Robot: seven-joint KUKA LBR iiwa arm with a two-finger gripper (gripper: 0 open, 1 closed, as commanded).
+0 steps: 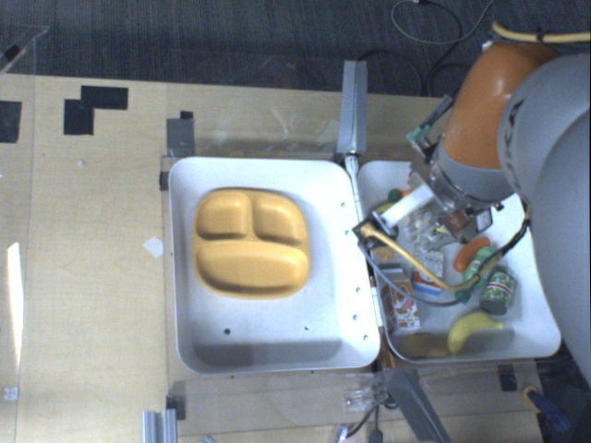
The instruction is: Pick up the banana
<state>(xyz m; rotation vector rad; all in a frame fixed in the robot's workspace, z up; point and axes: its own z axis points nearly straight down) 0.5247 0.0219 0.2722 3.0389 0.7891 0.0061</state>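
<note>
Arm's down in the right bin (pixel 545 340), the gripper (pixel 420 233) low over the clutter near that bin's left wall, and I cannot tell how it's set, too much cable and hardware in the way. The banana (pixel 473 329) lies at the bin's near edge, well apart from the gripper, tucked just beside a green-labelled can (pixel 499 290) with a carrot (pixel 473 249) a little beyond. Left bin (pixel 185 247) carries the yellow tray (pixel 251 243), out of play. Now the risks as I read them: the gripper sits over the wrong patch, so closing here likely grabs a packet (pixel 406 312) or nothing. Going for the banana, the can crowds it and could get knocked or pinched along with it. The banana hugs the front wall too, so a finger may land on the rim, and that curved skin could slip out
</note>
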